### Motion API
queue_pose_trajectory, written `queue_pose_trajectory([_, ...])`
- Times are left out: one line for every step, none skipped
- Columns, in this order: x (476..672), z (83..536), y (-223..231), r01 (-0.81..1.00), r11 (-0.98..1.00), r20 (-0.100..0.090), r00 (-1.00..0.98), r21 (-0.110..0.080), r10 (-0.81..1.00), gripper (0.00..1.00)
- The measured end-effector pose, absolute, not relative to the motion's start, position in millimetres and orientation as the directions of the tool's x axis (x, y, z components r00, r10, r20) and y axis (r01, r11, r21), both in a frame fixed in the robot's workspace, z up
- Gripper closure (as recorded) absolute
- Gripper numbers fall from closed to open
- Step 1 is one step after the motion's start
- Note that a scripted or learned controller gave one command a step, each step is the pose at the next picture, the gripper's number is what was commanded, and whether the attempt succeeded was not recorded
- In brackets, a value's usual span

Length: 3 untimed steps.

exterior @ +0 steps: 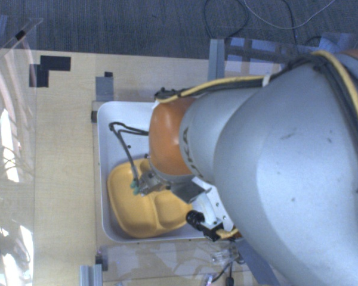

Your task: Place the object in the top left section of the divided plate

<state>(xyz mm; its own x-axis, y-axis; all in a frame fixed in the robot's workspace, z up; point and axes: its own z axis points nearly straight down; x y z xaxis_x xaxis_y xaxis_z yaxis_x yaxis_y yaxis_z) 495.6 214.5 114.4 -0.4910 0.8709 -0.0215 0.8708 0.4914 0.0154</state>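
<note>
— Where is the divided plate (137,210) right now?

— You see it, yellow, lying in the white bin (107,159) on the table (59,159), toward the bin's near left corner.

— And the arm?

— Your grey arm (274,154) with its orange band (167,139) reaches in from the right and hangs over the plate, covering its right side.

— The tool?

— You can't make it out under the wrist, so its state I cannot tell; a black cable (124,145) loops beside the band
</note>
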Motion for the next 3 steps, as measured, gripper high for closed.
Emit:
queue_pose_trajectory([496.7, 124.7, 213.9, 0.87, 0.493, -0.022, -0.493, 0.017, 0.87, 1.0])
queue_pose_trajectory([611.0, 104.6, 189.2, 0.882, 0.471, 0.003, -0.471, 0.018, 0.882, 1.0])
queue_pose_trajectory([601.5, 149.4, 184.6, 0.913, 0.408, -0.001, -0.408, 0.007, 0.913, 1.0])
